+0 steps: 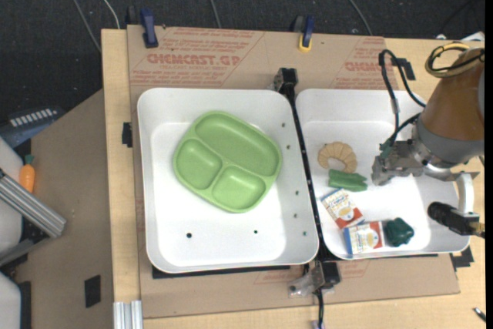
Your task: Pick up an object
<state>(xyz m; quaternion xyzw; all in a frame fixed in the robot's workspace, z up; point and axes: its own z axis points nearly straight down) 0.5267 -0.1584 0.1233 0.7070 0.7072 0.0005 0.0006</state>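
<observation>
While poised over the right bin, risks run as follows.

Tool (pixel 387 166): low in the right bin (pixel 362 105), at the end of the grey arm (pixel 454 119) with its orange band; spread of the parts cannot be told from above, and nothing seen caught in it.

Nearest thing: green pod-shaped toy (pixel 347 181), just left of the tool and a little below it; narrow and slanted, so likely to roll or skid away if closed on off-centre.

Next out: tan croissant toy (pixel 339 156), near the green pod, above and to the left; close enough to be nudged or pinched along with it, spoiling a clean lift.

Further out: small red-and-white carton (pixel 340 207) and a second carton (pixel 363 236) lying flat, touching a dark green lump (pixel 398 231) toward the bin's near edge; flat faces hard to get under, and the crowding invites a knock.

Cable: black lead (pixel 394 100) looping beside the wrist; could snag on a fast turn.

Left bin (pixel 154 189): holds a green divided plate (pixel 227 162), well apart from the tool; too broad for an easy pinch.

Counter (pixel 231 58): cardboard-covered, clamped at the far edge.
</observation>
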